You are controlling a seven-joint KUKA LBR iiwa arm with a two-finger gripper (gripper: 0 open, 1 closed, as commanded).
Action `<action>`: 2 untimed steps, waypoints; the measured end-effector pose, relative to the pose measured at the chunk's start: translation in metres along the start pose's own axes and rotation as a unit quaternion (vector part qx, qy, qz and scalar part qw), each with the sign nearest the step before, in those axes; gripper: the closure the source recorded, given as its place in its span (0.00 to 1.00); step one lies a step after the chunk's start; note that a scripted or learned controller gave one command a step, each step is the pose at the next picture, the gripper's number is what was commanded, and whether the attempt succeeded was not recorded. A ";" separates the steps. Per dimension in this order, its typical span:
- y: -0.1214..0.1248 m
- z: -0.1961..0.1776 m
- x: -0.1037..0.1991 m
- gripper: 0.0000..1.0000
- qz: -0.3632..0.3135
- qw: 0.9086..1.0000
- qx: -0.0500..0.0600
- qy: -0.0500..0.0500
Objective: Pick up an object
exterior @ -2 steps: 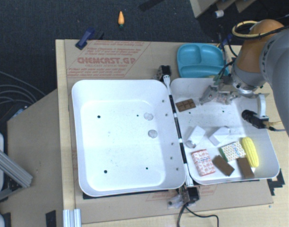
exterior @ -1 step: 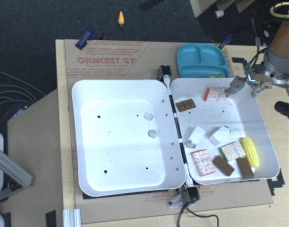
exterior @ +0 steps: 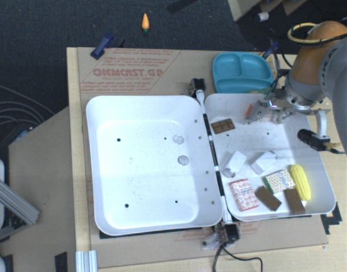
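Observation:
The right bin (exterior: pixel 309 157) holds several small things: a brown card (exterior: pixel 223 126), two white blocks (exterior: pixel 237 162) (exterior: pixel 264 162), a red and white packet (exterior: pixel 243 194), a dark brown block (exterior: pixel 268 198), a patterned box (exterior: pixel 279 181) and a yellow corn cob (exterior: pixel 300 181). My gripper (exterior: pixel 270 111) hangs low over the far part of this bin, beneath the orange band of the arm (exterior: pixel 309 67). A small orange piece (exterior: pixel 250 112) lies just left of it. The wrist hides what is directly under the gripper.
The left bin (exterior: pixel 100 152) has two small grey discs (exterior: pixel 181 149) near its right side. A blue divided tray (exterior: pixel 242 72) sits behind the right bin. A black part (exterior: pixel 312 139) juts over that bin's right rim.

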State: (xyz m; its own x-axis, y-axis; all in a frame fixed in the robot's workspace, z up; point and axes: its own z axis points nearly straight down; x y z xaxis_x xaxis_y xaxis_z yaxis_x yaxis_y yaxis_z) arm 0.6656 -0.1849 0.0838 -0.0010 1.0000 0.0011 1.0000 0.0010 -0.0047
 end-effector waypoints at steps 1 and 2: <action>0.001 -0.001 0.039 0.00 0.000 1.000 -0.001 0.000; -0.062 -0.051 0.079 0.00 0.000 1.000 -0.002 0.000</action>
State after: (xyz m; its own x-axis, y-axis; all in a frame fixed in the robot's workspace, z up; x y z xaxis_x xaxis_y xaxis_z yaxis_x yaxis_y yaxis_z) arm 0.6042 -0.1064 0.1348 -0.0005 1.0000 0.0009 1.0000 0.0005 -0.0015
